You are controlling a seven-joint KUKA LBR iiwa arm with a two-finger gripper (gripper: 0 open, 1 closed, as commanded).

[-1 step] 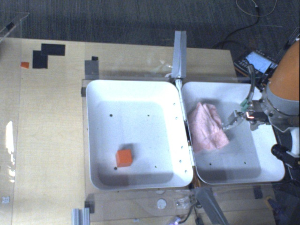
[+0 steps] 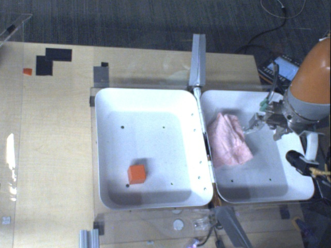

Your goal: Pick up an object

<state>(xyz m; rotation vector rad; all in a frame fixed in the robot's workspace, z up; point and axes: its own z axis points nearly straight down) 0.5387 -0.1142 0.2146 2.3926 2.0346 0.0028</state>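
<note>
A crumpled pink cloth [image 2: 230, 140] lies in the left half of the right bin [image 2: 297, 187]. A small orange cube [image 2: 137, 174] rests near the front of the left bin [image 2: 108, 138]. My gripper [image 2: 265, 127] hangs over the right bin just to the right of the cloth's upper edge, below the arm's orange band [image 2: 312, 76]. Its fingers stand open and nothing is between them; the left fingertip [image 2: 253, 125] is close to the cloth.
A grey metal divider [image 2: 197, 61] runs back from the seam between the bins. Black cables and a black fitting [image 2: 299, 162] sit at the right bin's right edge. Black and orange markers [image 2: 49, 61] lie on the wooden bench at far left.
</note>
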